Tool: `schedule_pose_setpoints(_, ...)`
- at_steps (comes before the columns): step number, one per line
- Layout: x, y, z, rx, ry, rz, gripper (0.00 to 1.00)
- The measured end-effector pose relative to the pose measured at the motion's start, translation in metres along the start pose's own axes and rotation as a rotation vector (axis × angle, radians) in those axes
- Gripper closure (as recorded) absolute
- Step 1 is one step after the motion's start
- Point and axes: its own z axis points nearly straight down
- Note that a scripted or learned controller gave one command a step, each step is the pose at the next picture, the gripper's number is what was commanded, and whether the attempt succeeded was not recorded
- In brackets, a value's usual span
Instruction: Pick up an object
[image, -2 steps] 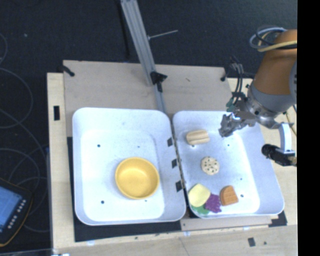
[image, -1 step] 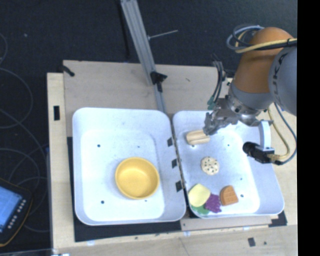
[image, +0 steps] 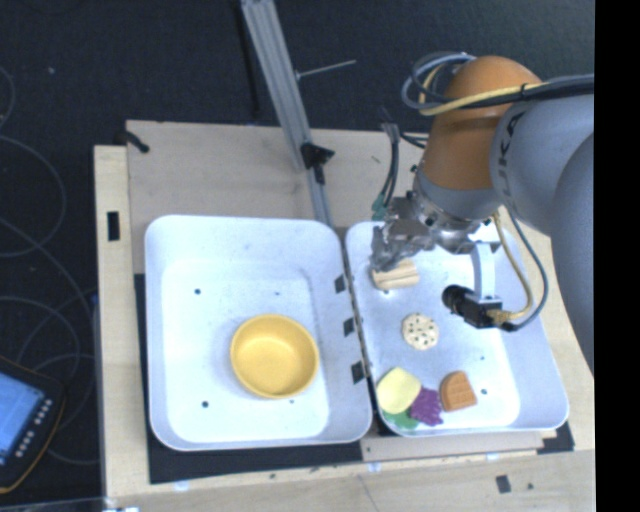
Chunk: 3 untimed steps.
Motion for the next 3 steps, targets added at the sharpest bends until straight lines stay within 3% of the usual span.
schedule_pose_setpoints(2, 0.105, 0.021, 0.013, -0.003, 0.000, -0.001, 1.00)
schedule_pose_setpoints(3, 0.101, 0.021, 0.013, -0.002, -0.002, 0.002, 0.00)
